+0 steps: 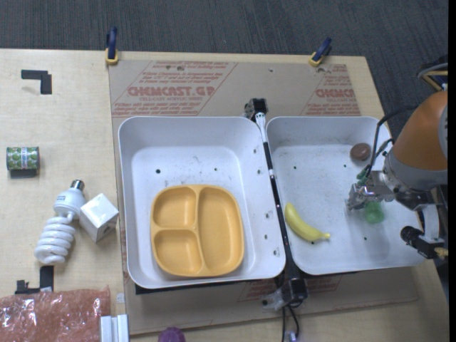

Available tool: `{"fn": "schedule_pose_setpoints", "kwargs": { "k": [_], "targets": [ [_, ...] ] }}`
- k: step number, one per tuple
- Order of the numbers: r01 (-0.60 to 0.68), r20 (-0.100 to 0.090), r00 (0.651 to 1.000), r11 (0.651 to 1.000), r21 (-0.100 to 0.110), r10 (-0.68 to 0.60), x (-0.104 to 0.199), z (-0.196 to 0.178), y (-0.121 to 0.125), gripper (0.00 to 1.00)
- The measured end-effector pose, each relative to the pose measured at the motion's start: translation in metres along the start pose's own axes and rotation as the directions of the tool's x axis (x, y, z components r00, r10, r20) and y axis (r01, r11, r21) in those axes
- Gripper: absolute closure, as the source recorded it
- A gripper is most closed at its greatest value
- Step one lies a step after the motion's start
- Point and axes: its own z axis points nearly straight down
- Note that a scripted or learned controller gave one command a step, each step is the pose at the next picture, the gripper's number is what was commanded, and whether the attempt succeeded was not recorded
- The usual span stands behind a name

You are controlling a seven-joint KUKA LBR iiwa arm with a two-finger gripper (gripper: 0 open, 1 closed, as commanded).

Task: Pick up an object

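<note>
Two shallow white plastic bins w/ rounded corners sit side by side on a brown board clamped to the bench. Left bin (135, 155) holds a yellow-orange divided plate (198, 230), smooth, rounded-rectangular, three compartments; bare floor remains along its top and left sides. Right bin (313, 137) holds a yellow banana (306, 225), curved, smooth, lying flat near the bin's left wall; long axis runs diagonally from upper left to lower right, tip toward lower right. A small round brown object (360, 151) lies near the bin's upper right. A small green object (374, 213), translucent-looking, shape unclear, sits at the gripper (362, 197), which is low over the right side of the bin; whether it touches or is held can't be told, and jaw state can't be told. Banana is well apart from gripper, w/ open white floor between them and above. Outside bins, on bench at left: a white spiral bulb (58, 226), white cube (99, 216), green can (23, 159).
</note>
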Motion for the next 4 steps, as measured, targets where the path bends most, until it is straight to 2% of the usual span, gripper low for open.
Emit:
{"fn": "schedule_pose_setpoints", "kwargs": {
  "k": [1,2,3,4],
  "targets": [
    [0.005,-0.001,1.0,1.0,-0.001,-0.005,-0.033,0.0,0.054,0.0],
    [0.004,0.001,1.0,1.0,-0.001,-0.004,0.001,0.0,0.114,0.0],
    [0.0,0.0,1.0,1.0,0.002,0.0,0.021,0.0,0.055,0.0],
    [0.002,0.001,1.0,1.0,0.0,-0.002,-0.036,-0.098,0.071,0.0]
  ]
}}
